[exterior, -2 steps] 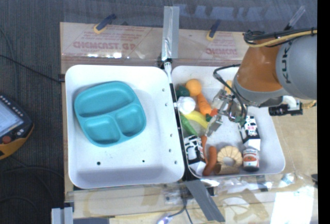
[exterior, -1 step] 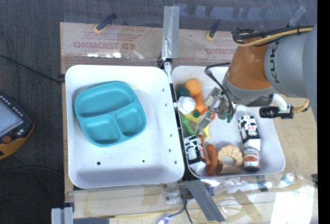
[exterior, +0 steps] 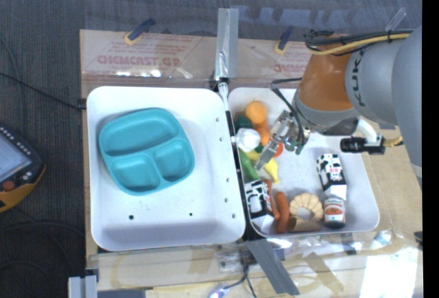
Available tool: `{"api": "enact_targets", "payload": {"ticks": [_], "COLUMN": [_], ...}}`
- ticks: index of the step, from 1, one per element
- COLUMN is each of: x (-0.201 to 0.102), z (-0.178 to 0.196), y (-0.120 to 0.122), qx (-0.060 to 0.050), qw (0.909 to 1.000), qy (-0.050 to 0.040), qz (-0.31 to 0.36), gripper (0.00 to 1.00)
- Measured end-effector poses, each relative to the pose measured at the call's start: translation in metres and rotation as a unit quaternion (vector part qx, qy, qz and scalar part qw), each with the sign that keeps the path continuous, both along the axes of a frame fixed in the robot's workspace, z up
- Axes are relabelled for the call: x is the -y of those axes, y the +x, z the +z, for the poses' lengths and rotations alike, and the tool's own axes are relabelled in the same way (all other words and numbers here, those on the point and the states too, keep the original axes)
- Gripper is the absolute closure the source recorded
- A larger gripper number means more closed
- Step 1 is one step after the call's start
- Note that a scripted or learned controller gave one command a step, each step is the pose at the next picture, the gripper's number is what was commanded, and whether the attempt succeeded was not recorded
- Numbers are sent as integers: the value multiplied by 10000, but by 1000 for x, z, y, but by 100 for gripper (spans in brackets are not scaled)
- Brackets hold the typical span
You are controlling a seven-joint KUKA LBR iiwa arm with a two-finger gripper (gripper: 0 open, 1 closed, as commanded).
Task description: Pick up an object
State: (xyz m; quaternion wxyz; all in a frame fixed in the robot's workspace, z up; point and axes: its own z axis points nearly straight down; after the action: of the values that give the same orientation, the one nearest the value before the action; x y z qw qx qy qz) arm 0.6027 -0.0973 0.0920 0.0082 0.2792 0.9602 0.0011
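My gripper (exterior: 276, 138) hangs over the left part of the right bin (exterior: 360, 183), its fingers apart and nothing seen between them. Just below its tips lie a yellow toy (exterior: 269, 168) and a green piece (exterior: 247, 161). To its left sit a white round item (exterior: 248, 139) and an orange fruit (exterior: 255, 112). A small red bit shows at the lower fingertip; I cannot tell what it belongs to.
The right bin also holds a black-and-white carton (exterior: 257, 197), a sausage (exterior: 281, 206), a bread roll (exterior: 306, 205), a cow-print carton (exterior: 330, 172) and a small bottle (exterior: 334, 211). A teal divided plate (exterior: 145, 150) lies in the left bin (exterior: 123, 221).
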Motion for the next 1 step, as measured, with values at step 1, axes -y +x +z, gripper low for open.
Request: {"api": "enact_targets", "payload": {"ticks": [1], "x": [-1], "z": [0], "y": [9], "qx": [-6], "qw": [9992], "qy": [16], "qz": [-410], "gripper": [0]}}
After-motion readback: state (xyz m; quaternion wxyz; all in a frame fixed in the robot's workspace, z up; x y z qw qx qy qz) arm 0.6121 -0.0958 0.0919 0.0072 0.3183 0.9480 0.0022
